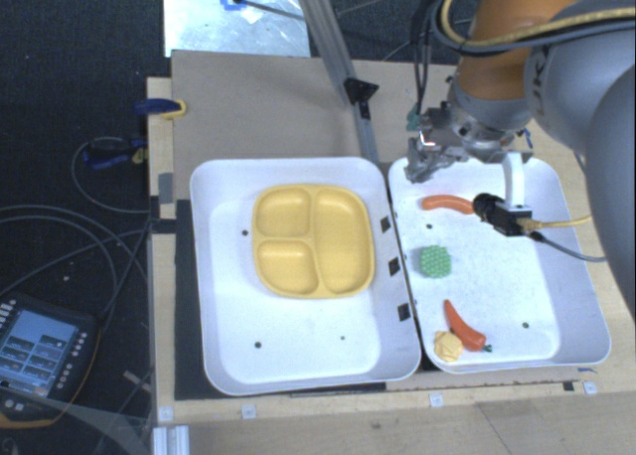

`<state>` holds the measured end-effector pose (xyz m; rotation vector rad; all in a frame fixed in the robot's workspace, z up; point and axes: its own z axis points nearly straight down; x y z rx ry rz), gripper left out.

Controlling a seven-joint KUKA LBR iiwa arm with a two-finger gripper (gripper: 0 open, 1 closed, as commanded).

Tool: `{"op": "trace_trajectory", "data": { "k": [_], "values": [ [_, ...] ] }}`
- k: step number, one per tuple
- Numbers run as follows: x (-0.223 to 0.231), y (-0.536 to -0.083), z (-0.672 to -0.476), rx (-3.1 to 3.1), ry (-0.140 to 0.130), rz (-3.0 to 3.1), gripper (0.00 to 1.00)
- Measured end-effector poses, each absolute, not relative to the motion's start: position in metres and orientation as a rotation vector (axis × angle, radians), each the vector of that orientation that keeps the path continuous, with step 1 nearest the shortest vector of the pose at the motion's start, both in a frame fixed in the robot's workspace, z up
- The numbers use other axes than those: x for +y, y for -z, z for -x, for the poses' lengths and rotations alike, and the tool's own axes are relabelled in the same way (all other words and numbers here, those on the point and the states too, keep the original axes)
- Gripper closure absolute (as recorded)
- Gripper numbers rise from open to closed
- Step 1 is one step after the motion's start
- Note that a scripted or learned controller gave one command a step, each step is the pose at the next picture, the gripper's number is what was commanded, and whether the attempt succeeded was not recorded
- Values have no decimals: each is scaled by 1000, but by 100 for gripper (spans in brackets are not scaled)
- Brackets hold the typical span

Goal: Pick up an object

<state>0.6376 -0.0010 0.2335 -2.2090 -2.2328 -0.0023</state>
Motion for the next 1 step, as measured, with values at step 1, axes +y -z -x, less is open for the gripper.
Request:
{"op": "trace_trajectory", "data": {
  "k": [1],
  "values": [
    [53, -244, -648, -2234, 7, 2210, 100]
  ]
}}
